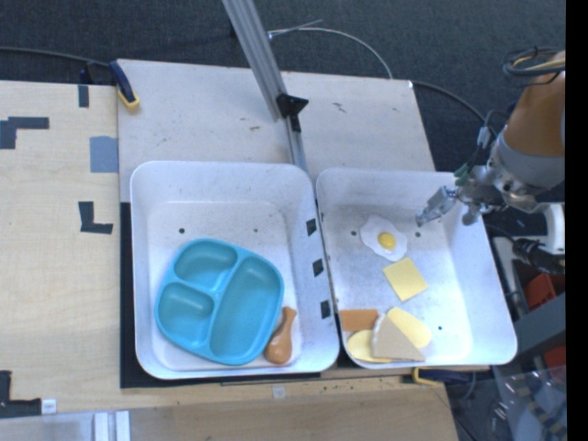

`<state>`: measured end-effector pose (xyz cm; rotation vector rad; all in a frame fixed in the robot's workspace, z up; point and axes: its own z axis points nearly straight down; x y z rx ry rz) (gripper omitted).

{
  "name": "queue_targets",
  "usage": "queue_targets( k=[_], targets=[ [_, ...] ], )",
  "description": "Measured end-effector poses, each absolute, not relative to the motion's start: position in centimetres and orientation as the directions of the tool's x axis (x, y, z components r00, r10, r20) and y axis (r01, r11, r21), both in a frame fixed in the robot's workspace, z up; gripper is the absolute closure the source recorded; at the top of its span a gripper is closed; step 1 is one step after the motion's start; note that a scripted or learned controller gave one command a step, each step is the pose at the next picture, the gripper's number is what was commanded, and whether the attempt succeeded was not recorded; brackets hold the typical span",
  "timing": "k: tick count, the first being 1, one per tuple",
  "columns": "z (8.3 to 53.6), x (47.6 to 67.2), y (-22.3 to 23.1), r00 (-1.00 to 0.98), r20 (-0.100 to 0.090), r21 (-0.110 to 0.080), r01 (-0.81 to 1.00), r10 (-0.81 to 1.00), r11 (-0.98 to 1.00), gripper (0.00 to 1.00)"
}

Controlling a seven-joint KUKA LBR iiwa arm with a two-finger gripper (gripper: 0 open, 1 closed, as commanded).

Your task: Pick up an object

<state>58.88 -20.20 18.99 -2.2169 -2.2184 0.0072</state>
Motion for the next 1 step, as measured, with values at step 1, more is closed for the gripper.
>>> queue_targets(
  k=[1],
  targets=[
    [13.91,56.82,-19.69,0.0,0.001,-0.008,1.0,1.0,0.0,0.0]
  ],
)
